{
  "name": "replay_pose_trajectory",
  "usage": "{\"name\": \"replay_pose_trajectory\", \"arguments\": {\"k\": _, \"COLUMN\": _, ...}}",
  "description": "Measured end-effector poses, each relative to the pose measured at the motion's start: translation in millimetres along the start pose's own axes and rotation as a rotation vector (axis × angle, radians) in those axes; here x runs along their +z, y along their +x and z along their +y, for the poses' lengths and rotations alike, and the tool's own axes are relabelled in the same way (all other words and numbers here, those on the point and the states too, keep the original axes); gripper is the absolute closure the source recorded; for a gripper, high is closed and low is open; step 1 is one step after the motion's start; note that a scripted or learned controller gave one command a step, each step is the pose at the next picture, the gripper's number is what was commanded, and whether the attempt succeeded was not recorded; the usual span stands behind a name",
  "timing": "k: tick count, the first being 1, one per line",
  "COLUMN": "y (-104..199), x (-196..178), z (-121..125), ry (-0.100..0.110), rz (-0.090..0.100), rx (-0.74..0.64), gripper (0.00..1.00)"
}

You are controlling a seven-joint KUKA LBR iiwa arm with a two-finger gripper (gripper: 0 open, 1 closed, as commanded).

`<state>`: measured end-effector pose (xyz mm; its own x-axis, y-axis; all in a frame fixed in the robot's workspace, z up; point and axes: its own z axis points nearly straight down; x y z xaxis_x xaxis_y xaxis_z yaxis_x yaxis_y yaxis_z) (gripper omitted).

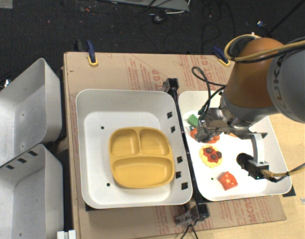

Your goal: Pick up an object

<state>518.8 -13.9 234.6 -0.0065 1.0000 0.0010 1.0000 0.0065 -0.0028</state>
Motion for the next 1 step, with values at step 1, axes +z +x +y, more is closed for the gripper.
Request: {"name": "replay_pose_trajectory", "arguments": {"k": 1, "y": 54.0, "x": -8.1, "z": 1.3, "ry": -0.004, "rz": 0.000, "rx": -0.002, "gripper": 1.00}}
